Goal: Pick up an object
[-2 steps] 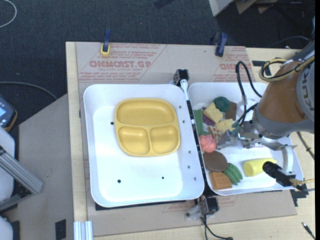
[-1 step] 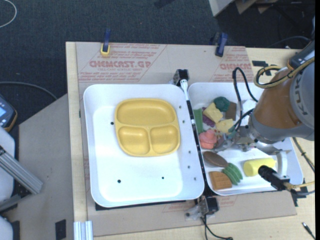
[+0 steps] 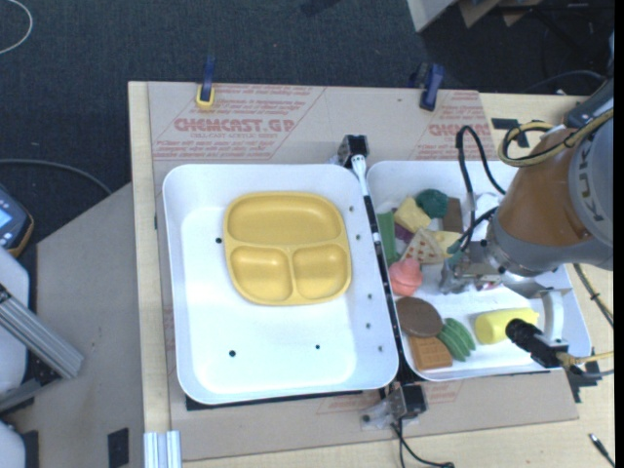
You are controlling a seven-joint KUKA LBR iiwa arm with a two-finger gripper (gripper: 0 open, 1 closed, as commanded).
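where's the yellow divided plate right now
The yellow divided plate lies in the left bin, toward its far end, just left of the rim shared with the right bin.

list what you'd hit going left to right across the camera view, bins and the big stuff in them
left bin → yellow divided plate → right bin → pink round toy → gripper → yellow block

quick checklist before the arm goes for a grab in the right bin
1. Gripper above the right bin: ok.
2. Objects within reach, pink piece just left of it: ok.
3. Finger opening: cannot tell, wrist hides it.
4. Nothing already held: cannot tell.
5. Yellow block and brown disc lie apart from the gripper: ok.
6. Yellow tray sits in the left bin, out of the way: ok.
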